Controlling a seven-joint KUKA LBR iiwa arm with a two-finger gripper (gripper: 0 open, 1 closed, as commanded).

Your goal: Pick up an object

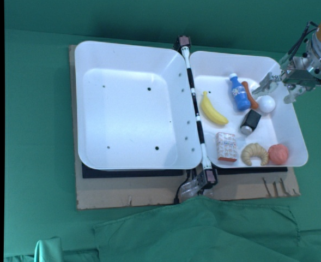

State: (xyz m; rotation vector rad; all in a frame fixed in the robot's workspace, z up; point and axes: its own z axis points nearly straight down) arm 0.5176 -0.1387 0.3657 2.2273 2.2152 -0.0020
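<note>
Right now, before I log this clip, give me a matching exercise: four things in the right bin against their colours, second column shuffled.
Things:
1. bottle
2. croissant
3. ball
4. banana

Colours:
a. yellow
b. white
c. blue
d. tan

Pairs: 1-c, 2-d, 3-b, 4-a

All four lie in the right bin; the gripper hangs over its far right part, fingers spread with nothing between them.

In the right bin (291,125), the banana (213,109) lies left of the bottle (238,92).
</note>
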